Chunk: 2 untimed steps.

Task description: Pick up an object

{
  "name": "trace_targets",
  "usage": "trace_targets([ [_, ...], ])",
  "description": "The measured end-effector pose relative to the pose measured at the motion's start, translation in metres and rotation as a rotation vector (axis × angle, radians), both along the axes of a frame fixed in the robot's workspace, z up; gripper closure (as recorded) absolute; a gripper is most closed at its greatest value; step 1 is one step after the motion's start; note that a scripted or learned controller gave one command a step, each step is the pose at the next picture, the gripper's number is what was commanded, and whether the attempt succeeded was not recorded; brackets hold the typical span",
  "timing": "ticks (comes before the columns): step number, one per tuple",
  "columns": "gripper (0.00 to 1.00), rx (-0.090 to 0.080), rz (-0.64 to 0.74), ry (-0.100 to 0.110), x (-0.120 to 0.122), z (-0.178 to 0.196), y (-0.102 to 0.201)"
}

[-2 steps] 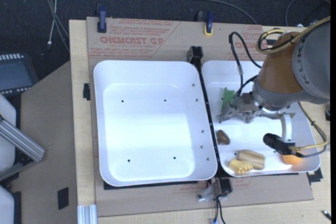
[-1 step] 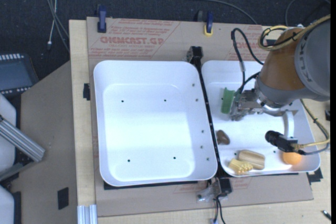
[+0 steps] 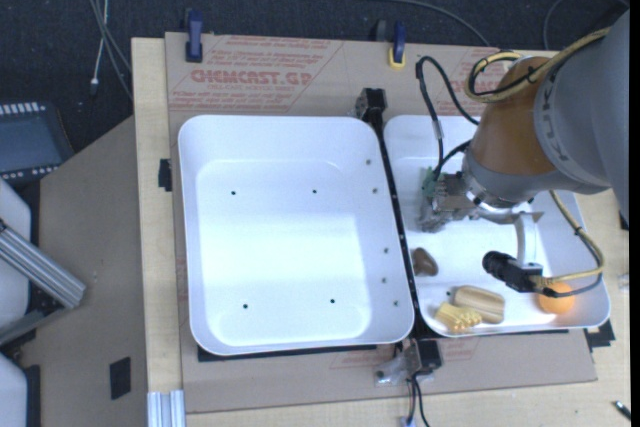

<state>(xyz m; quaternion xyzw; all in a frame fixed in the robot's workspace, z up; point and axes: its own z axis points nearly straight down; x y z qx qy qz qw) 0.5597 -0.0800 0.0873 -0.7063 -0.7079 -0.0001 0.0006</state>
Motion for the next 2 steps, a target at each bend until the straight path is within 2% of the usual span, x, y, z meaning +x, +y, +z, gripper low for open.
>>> trace_targets([
  [1, 1.0, -0.001, -0.002, 0.0, -0.024, 0.0, 0.001],
  [2, 1.0, -0.001, -0.003, -0.005, -0.073, 0.057, -0.009],
])
